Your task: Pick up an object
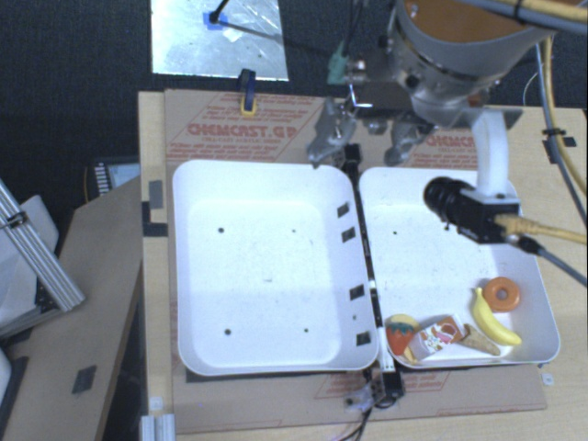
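Your end effector [360,145] hangs with fingers apart and nothing between them over the bins' far edges; the banana [493,319] lies by the right bin's [413,265] near-right corner.

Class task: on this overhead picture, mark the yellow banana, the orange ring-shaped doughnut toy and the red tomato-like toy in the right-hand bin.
Yellow banana [492,320]: camera view, middle of its curved body.
Orange ring-shaped doughnut toy [502,293]: camera view, on the ring's top face.
Red tomato-like toy [401,335]: camera view, its rounded red side.
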Controlling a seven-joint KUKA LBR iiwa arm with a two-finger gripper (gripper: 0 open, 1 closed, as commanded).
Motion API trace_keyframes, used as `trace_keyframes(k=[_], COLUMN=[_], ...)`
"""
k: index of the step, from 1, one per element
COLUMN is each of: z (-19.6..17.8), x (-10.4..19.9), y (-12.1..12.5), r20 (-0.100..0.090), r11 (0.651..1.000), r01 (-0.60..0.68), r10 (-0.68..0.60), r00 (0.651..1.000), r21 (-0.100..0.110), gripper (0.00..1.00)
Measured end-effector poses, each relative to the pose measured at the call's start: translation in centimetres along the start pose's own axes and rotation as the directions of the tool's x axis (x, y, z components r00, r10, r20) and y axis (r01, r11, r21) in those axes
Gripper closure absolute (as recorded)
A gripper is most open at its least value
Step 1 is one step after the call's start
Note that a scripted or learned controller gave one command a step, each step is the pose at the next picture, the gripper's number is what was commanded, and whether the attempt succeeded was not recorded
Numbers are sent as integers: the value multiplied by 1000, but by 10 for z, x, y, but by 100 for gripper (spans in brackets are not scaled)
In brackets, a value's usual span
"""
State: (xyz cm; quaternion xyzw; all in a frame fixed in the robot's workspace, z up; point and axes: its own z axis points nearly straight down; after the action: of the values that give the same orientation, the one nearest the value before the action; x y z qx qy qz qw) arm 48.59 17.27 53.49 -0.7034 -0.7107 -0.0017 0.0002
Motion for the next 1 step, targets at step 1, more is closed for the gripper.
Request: trace_keyframes(k=[1], z=[0], x=[40], y=[1], r20=[0], r11=[1000], r01=[-3], r10=[3], r00=[1000], r21=[0], gripper=[0])
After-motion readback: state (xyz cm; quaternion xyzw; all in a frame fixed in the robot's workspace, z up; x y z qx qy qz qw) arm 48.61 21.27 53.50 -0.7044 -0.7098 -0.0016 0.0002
